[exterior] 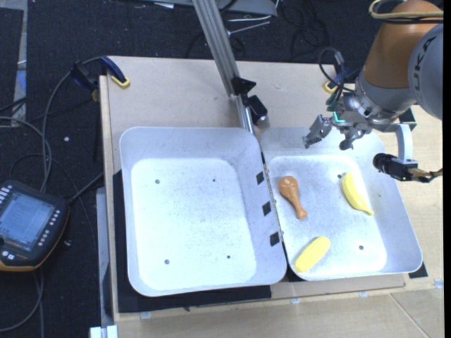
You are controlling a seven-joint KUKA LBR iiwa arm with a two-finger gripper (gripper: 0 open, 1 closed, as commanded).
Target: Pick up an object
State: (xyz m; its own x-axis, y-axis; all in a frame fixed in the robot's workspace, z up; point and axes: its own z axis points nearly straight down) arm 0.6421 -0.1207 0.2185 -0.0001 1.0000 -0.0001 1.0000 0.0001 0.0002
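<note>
Three toys lie in the right bin. An orange-brown drumstick sits near its left wall. A yellow banana lies toward the right side. A stubby yellow piece rests near the front. My gripper hangs over the bin's back edge, above and behind the toys. It is open, its two dark fingers spread apart with nothing between them. The grey arm with its orange band comes in from the upper right.
The left bin adjoins the right one along a shared middle wall. A slanted metal bar with a black clamp runs down to the bins' back junction. A teach pendant and cables lie off the bench at left.
</note>
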